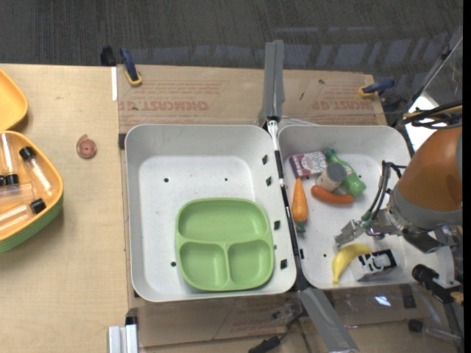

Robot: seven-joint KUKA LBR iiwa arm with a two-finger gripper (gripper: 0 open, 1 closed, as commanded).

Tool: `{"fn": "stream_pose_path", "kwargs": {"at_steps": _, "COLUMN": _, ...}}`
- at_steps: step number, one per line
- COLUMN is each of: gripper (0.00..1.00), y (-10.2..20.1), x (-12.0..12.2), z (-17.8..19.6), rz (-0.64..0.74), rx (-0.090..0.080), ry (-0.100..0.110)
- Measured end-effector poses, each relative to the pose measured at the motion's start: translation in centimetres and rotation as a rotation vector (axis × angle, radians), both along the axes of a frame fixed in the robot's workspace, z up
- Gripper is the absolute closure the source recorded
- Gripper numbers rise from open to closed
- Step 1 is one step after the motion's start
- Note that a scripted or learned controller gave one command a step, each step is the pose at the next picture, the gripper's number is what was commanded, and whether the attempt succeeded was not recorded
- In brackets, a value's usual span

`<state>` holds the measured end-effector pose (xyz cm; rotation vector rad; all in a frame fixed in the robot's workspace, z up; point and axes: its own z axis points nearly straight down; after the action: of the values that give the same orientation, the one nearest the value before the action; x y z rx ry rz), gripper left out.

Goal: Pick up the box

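1. The pincer [352, 230] hangs low in the right bin [318, 267], just above the banana [344, 259]; whether it is wide or narrow, I cannot tell.
2. The box [307, 164], purple, lies near the bin's far wall, well apart from the pincer.
3. Beside the box lie a green bottle [349, 176], a sausage [333, 195] and a carrot [299, 201].
4. A black-and-white item [377, 262] sits by the banana.
5. The left bin [147, 197] holds a green divided tray [224, 243].
6. Both bins rest on the counter [66, 278].

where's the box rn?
The box lies in the right bin, at its back left corner, with the carrot in front of it and a green bottle to its right.
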<state>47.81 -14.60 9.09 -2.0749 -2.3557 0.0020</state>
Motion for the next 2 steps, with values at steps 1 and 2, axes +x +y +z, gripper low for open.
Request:
{"fn": "stream_pose_path", "kwargs": {"at_steps": 1, "gripper": 0.0, "y": 4.9, "x": 4.7, "z": 0.0, "rz": -0.084, "rx": -0.001, "ry": -0.001}}
{"fn": "stream_pose_path", "kwargs": {"at_steps": 2, "gripper": 0.0, "y": -2.7, "x": 7.2, "z": 0.0, "rz": -0.064, "rx": -0.002, "ry": -0.001}}
